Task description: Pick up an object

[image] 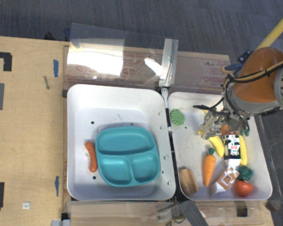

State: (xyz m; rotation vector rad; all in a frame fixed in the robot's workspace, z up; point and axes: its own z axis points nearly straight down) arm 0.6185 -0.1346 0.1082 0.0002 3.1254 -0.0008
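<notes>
Hovering low over the upper part of the right bin [268,156], the gripper [216,125] sits just above a crowded cluster: a yellow banana [217,144], a black-and-white carton [232,146], a carrot [208,169], and further down a tomato [243,188]. Whether it grasps anything, I cannot tell; its tip is lost in clutter. The risk, in my judgement, is a descent onto several touching items at once, nudging them aside or pinching two. The green ball [177,117] lies apart and looks an easier target. The left bin [80,101] holds a teal tray [127,155] and a sausage [91,156].
</notes>
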